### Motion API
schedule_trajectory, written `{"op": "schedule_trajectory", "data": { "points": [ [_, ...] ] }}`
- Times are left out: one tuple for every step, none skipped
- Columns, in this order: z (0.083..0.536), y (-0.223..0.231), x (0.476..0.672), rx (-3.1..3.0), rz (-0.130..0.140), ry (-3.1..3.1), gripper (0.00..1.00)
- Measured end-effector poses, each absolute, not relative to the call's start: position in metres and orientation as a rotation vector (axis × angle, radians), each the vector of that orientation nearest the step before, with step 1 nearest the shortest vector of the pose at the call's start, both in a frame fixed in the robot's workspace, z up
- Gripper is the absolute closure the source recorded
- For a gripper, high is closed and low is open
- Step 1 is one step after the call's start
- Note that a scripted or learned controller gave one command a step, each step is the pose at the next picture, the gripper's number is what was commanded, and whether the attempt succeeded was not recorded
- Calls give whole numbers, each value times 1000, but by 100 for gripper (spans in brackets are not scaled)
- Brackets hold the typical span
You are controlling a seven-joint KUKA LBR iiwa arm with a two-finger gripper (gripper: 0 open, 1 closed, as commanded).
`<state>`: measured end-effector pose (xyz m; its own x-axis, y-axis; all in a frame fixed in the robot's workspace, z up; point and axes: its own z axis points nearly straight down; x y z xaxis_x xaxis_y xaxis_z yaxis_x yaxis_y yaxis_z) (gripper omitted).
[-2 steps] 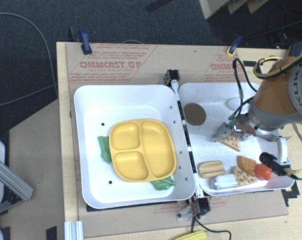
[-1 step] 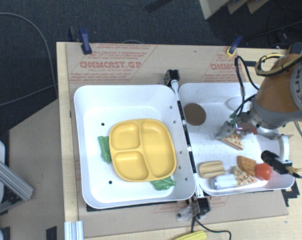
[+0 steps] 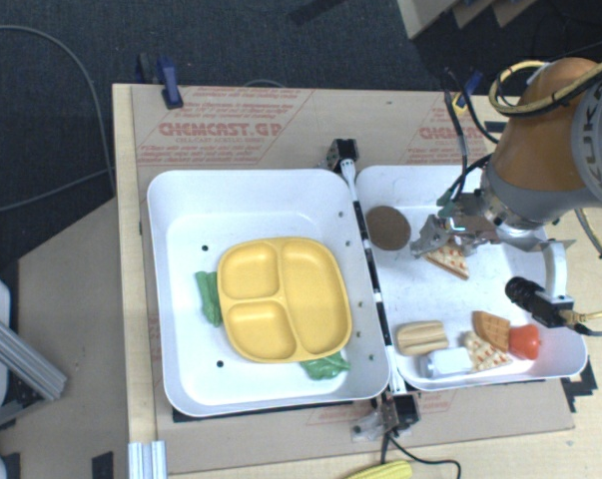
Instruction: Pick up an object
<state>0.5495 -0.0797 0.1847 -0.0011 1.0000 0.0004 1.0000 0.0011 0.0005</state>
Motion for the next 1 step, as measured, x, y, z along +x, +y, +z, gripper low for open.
{"op": "schedule_trajectory", "data": {
  "points": [
    [256, -20, 531, 2220, 1, 2223, 100]
  ]
}}
